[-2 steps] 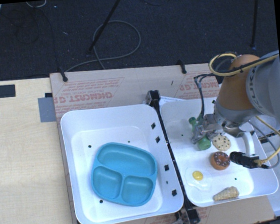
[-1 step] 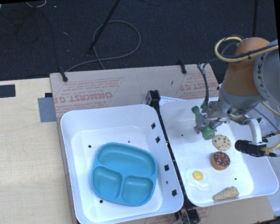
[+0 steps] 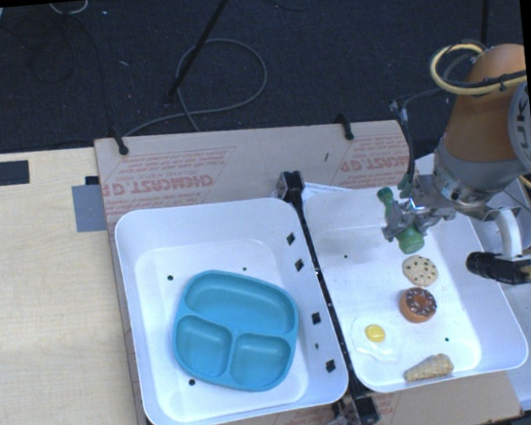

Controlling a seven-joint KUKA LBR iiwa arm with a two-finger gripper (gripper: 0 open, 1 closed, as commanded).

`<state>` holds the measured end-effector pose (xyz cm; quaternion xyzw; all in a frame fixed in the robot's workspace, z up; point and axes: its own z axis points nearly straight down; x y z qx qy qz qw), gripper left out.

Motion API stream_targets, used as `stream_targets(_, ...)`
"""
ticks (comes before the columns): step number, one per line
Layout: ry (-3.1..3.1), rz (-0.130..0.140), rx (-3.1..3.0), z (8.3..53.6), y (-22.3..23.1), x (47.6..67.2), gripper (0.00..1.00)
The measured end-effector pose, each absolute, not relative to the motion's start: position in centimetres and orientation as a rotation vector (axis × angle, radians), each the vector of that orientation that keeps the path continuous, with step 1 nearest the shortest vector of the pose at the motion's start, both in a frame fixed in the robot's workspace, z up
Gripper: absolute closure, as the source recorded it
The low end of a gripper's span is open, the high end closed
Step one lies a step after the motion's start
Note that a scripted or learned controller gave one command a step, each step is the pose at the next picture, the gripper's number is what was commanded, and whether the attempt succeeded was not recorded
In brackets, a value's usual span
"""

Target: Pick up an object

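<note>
Camera view: fixed above, looking down at a slant on two white bins side by side.
Arm [image 3: 482,123]: comes in from three o'clock, orange band above the wrist, angled down toward the upper part of the right bin — a posture I read as a reach into the cluster of toy food.
Gripper [image 3: 405,228]: green-tipped, low over the right bin's floor at about twelve o'clock of the cookie; whether it is apart or together I cannot tell, and nothing can be seen between its tips.
Right bin [image 3: 511,346]: carries all the loose items, so the task's thing is somewhere here.
Cookie [image 3: 421,270]: chocolate-chip, flat on the floor just beside the gripper at its six o'clock — the nearest candidate.
Doughnut [image 3: 418,305]: brown with sprinkles, at six o'clock of the cookie, close but apart from it.
Fried egg [image 3: 376,336]: white with a yellow yolk, at eight o'clock of the doughnut, lying flat; probably hard to pinch.
Cone [image 3: 428,367]: tan, lying on its side near the bin's lower rim.
Left bin [image 3: 130,268]: holds the tray, well apart from the arm.
Tray [image 3: 235,330]: blue, three compartments, tilted slightly within its bin.
Stage: judged as approach, with no object lifted yet.
</note>
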<state>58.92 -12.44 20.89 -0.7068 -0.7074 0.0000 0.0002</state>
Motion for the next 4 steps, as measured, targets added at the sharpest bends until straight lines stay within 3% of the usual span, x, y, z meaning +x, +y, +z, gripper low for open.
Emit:
stream_targets(1,-2.222,0.000,-2.219,22.1,-12.6,58.9,1.00)
stream_targets(4,-2.224,0.002,-2.215,22.1,3.0,59.6,1.00)
